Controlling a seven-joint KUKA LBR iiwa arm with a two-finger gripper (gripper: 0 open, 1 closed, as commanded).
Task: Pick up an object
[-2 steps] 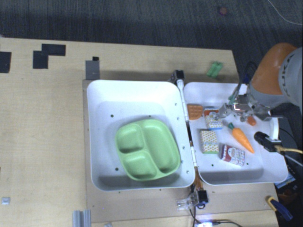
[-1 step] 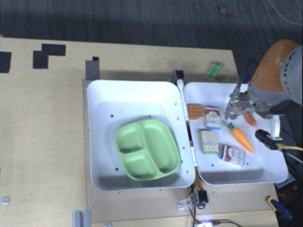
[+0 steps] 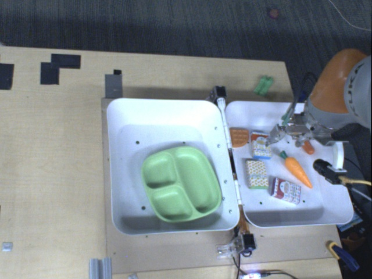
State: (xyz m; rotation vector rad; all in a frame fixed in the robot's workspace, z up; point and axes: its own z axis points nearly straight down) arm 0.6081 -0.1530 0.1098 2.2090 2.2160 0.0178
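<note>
My gripper (image 3: 283, 132) hangs over the upper middle of the right bin (image 3: 325, 214), reaching in from the right. Just left of and below it lies a small blue-and-white box (image 3: 261, 146). An orange carrot (image 3: 297, 171) with a green tip lies slantwise below the gripper. A small orange piece (image 3: 308, 148) sits to the gripper's lower right. Further left lie a brown waffle-like square (image 3: 239, 136), a patterned pale box (image 3: 256, 174) and a red-and-white carton (image 3: 285, 190). I see nothing held in the gripper.
The left bin (image 3: 125, 156) holds a green divided plate (image 3: 181, 183). A small green object (image 3: 263, 85) lies on the bench beyond the right bin. The ridge where the two bins meet (image 3: 229, 156) runs between them.
</note>
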